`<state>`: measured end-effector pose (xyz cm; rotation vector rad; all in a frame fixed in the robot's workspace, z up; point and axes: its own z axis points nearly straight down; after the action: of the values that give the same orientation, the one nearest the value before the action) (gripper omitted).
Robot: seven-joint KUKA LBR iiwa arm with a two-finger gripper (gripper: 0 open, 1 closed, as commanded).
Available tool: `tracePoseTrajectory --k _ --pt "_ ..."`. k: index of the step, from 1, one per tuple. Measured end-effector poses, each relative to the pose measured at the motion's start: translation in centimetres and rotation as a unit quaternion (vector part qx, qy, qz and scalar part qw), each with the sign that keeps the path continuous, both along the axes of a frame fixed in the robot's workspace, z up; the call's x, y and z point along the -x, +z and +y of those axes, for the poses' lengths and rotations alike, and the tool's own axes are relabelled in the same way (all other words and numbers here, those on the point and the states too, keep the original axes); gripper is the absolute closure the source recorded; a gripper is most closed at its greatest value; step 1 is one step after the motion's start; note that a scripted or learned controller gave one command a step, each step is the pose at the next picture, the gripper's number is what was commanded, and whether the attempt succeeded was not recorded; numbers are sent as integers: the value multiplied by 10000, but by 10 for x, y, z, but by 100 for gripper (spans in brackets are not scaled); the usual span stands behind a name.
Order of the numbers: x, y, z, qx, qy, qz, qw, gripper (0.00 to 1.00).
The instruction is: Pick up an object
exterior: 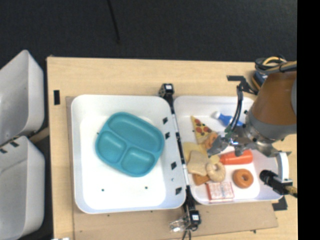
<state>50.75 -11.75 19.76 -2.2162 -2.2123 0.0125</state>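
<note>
The right bin (200, 200) holds toy food: a pizza slice (201, 127), a toast piece (197, 163), a pale bagel (216, 171), a brown donut (243, 178), an orange carrot-like piece (237, 158), a red and white packet (220, 190) and a blue item (226, 118). My gripper (218, 147) hangs low over the middle of this bin, between the pizza slice and the bagel. Its dark fingers point left and down. Nothing shows clearly between them.
The left bin (85, 184) holds a teal divided plate (130, 143). The arm's orange band (274, 101) and grey wrist cover the right bin's far right side. Black clips line the wall between the bins. White objects sit left of the bench.
</note>
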Motion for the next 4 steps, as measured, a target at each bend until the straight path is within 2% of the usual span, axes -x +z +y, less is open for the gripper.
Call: tracePoseTrajectory --k 1,2,3,4 --pt "-3 6 0 9 15 -61 10000 0" --pt "-2 -39 -7 9 3 -39 10000 0" --pt "-4 -89 -8 -5 2 -70 10000 0" --pt "-7 -75 -9 -2 -29 -115 9999 100"
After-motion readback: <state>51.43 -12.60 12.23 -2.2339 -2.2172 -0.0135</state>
